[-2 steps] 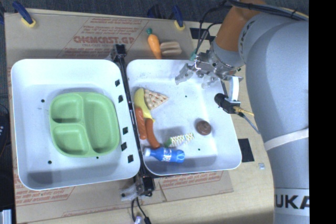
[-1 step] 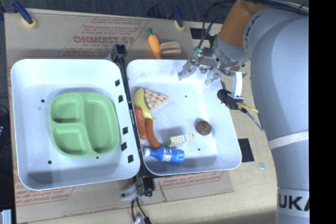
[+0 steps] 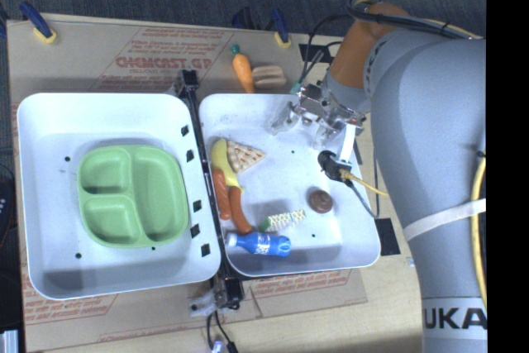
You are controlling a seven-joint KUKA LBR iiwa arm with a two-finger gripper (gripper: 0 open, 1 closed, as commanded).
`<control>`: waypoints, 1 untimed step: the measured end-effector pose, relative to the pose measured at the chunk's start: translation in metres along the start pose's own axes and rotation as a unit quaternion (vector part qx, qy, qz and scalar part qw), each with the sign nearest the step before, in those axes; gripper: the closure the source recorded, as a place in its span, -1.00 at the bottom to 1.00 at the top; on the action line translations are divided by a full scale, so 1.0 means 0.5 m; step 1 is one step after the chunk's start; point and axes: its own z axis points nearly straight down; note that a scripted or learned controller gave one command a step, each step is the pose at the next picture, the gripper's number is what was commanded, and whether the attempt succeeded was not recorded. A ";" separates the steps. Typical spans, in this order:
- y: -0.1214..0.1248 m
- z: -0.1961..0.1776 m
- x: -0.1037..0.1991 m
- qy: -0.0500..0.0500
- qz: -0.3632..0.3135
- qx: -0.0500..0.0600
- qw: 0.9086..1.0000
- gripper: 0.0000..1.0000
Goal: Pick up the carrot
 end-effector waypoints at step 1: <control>-0.064 0.001 0.158 0.000 0.232 0.001 0.973 -1.00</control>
